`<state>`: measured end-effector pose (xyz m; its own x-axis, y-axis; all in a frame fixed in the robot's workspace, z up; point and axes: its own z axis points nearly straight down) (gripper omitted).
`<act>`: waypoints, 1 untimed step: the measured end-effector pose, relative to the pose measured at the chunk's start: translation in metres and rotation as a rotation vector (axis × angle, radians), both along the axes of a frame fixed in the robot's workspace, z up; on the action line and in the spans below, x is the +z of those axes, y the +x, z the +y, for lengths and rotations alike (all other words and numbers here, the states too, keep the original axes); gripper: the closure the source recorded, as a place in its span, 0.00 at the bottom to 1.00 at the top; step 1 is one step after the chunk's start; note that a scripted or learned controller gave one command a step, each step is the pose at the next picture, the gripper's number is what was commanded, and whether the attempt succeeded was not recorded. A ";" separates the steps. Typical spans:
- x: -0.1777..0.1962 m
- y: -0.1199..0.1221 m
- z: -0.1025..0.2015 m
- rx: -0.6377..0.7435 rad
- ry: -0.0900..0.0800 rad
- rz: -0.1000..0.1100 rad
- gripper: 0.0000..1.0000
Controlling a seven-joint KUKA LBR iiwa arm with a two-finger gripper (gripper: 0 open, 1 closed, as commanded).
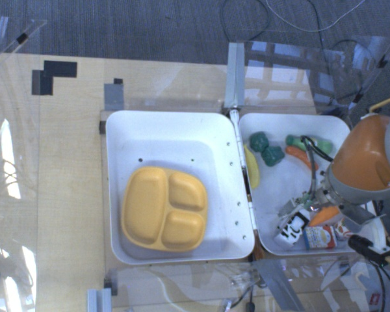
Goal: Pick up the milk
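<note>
Bins sit side by side on the pale wooden bench (65, 174), both shallow and white. The left bin (175, 125) holds a yellow tray (164, 208) with three compartments, lying toward the near side. The right bin (270, 239) is the busy one. A banana (251, 168) lies along its left wall, just beside the divider between the bins. Two dark green lumps (265, 148) sit close together near the far end, and next to them a carrot (299, 155) lies at a slant beside a green vegetable (312, 144). The arm (370, 155), grey with its wide orange band, reaches in from the right and covers much of this bin's right side. Its end effector (303, 208) points down into the near right part of the bin, right over a cluster of small things. The milk (320, 237), a small carton with a white, blue and red print, lies on its side against the near wall, just below the end effector. Touching its left end is a black-and-white item (291, 227), and an orange piece (325, 214) lies just above the carton. From this angle I cannot tell whether the end effector is spread or closed, and nothing is plainly seen in its grasp. Cables (292, 12) loop over the dark carpet beyond the bench.
</note>
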<state>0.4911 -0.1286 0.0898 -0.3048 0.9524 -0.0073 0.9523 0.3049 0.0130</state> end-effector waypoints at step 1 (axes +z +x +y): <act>0.013 0.005 0.003 0.005 0.002 -0.011 1.00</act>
